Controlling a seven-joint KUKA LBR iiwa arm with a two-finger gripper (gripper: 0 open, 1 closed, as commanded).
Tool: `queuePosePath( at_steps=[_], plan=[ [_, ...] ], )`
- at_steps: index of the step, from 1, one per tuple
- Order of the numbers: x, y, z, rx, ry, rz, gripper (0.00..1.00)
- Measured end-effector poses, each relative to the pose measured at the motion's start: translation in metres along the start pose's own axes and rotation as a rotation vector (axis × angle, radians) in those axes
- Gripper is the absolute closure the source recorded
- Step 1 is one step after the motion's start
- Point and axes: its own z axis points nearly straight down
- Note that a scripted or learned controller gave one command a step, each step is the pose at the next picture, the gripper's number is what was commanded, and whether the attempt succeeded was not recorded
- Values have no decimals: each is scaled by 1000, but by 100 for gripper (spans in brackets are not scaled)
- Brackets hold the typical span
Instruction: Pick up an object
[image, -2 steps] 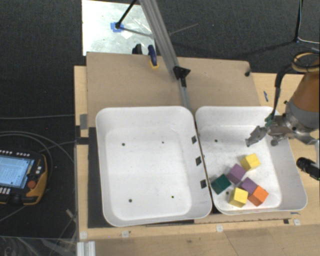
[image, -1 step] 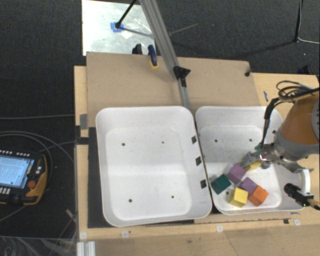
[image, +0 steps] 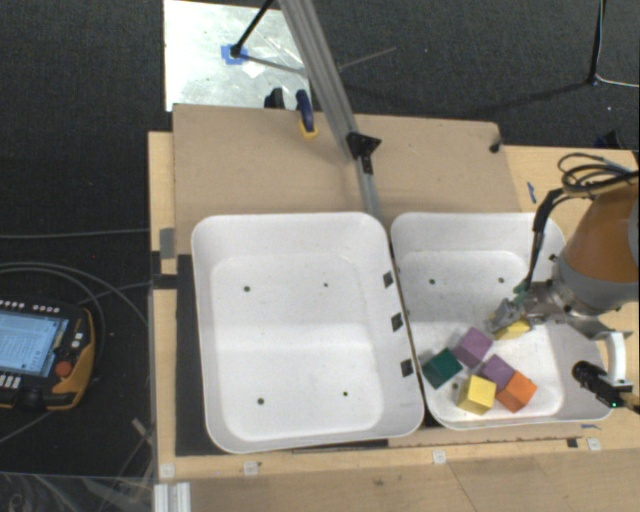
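Teach pendant (image: 40, 345) left; metal pole (image: 330, 95) above

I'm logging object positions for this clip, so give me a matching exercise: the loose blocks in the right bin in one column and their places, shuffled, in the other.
Things:
1. green block
2. purple block
3. orange block
4. yellow block

Places:
A. nearest the bin's front right corner
B. closest to the divider between the bins
C. at the front rim, just left of the orange one
D. farthest back of the four, nearest the gripper

Pairs: 1-B, 2-D, 3-A, 4-C
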Motion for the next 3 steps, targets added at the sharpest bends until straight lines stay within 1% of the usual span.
queuePosePath(
  at_steps=[1, 2, 3],
  plan=[
    [69, 22, -28, -1, 3, -12, 100],
    [130, 43, -93, -5, 3, -13, 100],
    [153, 36, -124, 0, 2, -8, 100]
  ],
)
